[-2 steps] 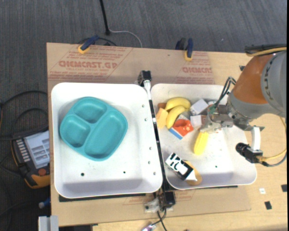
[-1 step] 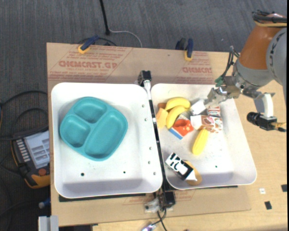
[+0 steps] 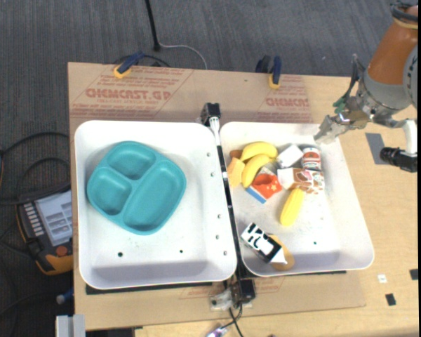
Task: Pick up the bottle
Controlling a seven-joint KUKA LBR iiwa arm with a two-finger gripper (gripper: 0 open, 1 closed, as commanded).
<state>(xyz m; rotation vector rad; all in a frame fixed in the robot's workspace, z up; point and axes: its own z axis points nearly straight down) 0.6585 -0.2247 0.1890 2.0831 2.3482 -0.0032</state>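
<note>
The small red-labelled plastic bottle (image 3: 311, 167) is found lying in the right white bin (image 3: 351, 230), crowded by yellow toy bananas (image 3: 256, 160); open floor is left toward the bin's near edge. The hand (image 3: 328, 130) is poised above the far rim, its state untellable.

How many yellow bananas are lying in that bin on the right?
3. Two bananas lie curved together near the right bin's back left. A third banana lies alone nearer the middle. The clutter may hide more.

Grey arm (image 3: 393, 62) reaches in from the right, claw (image 3: 328, 129) angled down-left
</note>
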